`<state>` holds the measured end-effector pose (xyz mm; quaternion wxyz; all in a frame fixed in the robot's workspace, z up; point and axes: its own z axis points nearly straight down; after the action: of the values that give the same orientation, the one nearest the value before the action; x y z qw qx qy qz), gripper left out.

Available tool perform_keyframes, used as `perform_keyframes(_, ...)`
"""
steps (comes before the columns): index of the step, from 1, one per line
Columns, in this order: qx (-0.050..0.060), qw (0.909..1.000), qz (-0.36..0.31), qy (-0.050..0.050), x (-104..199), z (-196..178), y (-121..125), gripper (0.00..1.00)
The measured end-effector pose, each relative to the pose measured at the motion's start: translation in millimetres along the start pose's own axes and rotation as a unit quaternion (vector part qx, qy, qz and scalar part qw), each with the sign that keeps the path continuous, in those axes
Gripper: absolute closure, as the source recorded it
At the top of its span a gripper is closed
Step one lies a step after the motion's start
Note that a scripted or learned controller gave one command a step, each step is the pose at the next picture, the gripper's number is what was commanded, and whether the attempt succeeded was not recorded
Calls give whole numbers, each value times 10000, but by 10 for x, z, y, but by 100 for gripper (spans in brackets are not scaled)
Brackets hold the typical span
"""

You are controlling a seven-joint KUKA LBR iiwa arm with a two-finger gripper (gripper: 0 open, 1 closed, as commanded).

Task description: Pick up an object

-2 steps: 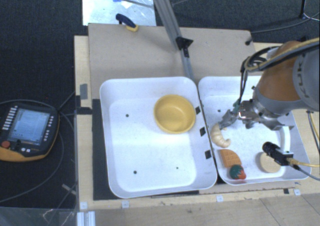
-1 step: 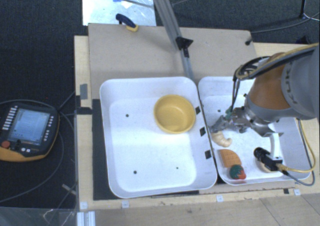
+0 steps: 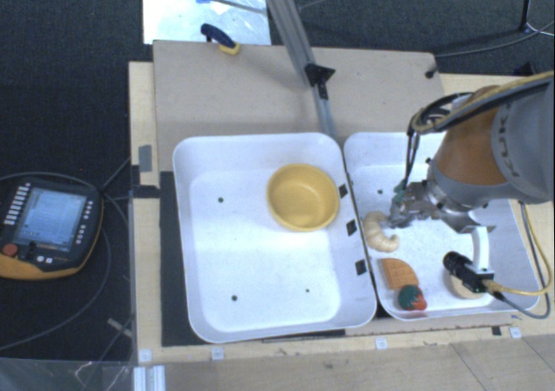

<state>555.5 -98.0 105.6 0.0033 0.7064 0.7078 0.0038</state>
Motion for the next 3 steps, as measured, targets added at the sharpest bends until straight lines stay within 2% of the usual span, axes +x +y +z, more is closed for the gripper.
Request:
perform_keyframes(2, 26, 10000, 4, -4, 130, -1067, -96, 100)
perform_keyframes(3, 29, 10000, 6, -5, 123, -1491, -58, 100)
